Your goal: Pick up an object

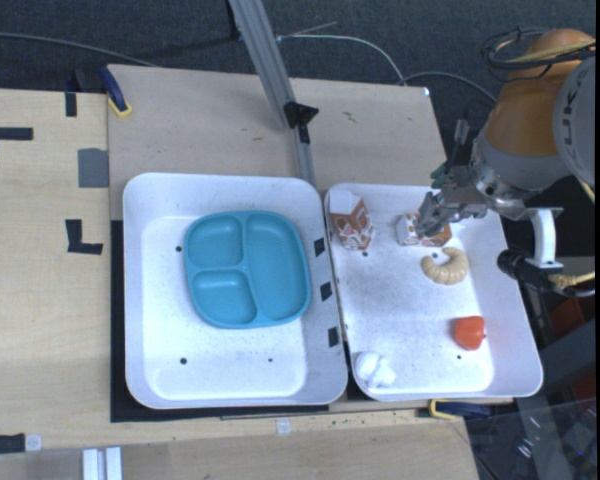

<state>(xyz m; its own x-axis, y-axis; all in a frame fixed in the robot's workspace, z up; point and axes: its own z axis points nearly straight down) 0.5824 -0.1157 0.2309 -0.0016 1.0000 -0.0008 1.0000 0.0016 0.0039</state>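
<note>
The small patterned object (421, 230) sits at the far end of the right bin (510, 368), and the gripper (435, 213) is right on top of it; whether its fingers are open or shut, I cannot tell. The croissant (446, 265) lies just beside it on the near side, so a low or off-centre close could nudge it or clip the pastry. Its long axis can't be made out under the gripper; nor which way it points.
</note>
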